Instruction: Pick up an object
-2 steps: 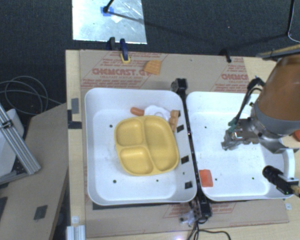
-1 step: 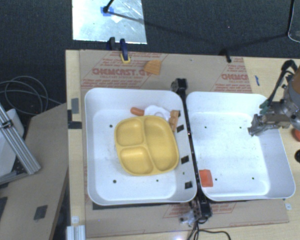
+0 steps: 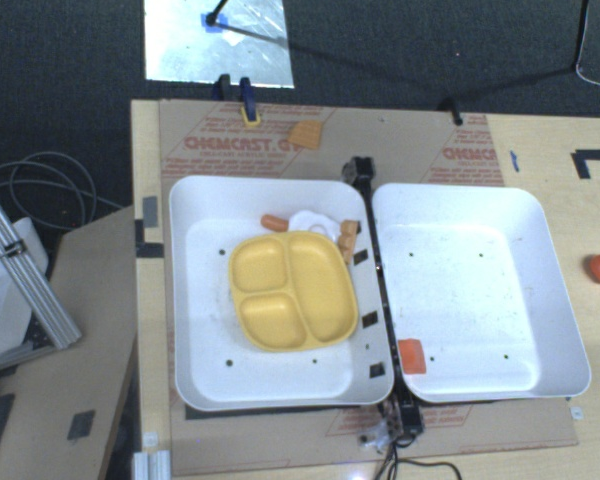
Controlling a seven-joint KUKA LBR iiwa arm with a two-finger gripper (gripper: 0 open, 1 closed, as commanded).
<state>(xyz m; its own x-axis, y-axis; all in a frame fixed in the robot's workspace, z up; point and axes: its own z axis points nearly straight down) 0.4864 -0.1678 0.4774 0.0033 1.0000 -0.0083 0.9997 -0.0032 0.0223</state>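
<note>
Yellow divided plate (image 3: 292,292) half-hiding a white item (image 3: 313,224) behind it; end effector state untellable

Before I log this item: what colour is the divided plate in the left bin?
Yellow; the divided plate shows clearly in the camera view.

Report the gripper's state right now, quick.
Gripper: state cannot be told from the camera view; the yellow divided plate lies in the left bin, nothing gripping it.

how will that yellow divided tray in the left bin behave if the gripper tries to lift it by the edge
The yellow tray looks like rigid moulded plastic, so it would probably hold its shape. It is broad and shallow, so an edge grip would likely let it tilt. Its glossy surface may be slippery, and it nearly fills the left bin.
</note>
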